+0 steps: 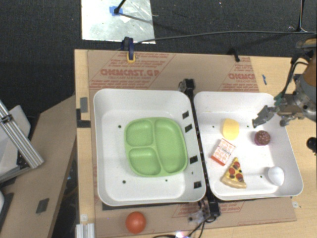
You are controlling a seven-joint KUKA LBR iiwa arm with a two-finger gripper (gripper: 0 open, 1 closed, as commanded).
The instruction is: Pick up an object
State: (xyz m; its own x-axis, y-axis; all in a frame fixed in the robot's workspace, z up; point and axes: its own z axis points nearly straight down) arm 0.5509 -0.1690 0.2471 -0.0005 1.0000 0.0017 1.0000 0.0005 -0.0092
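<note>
We see the claw (265, 116) hanging over the upper right part of the right bin (246, 101), reaching in from the right edge; whether it is spread or pressed together we cannot tell from this slant, and nothing shows in its grip. Just below it lies a dark red ball (262, 138), near but apart from it. To the claw's left and a little lower sits a yellow rounded piece (230, 129). Further down on that side lies a small red and white box (224, 151), tilted, and below the box a toy pizza slice (234, 173) with its point toward the claw. Well below the claw, by the bin's lower right corner, rests a white egg-like thing (275, 175)

Far to the claw's left is the left bin (109, 133), and in it a green divided plate (156, 147) lies flat — three compartments. Still lower and far left, outside both bins on the worktop (163, 63), sits an orange-red ball (135, 222) near the front edge
</note>
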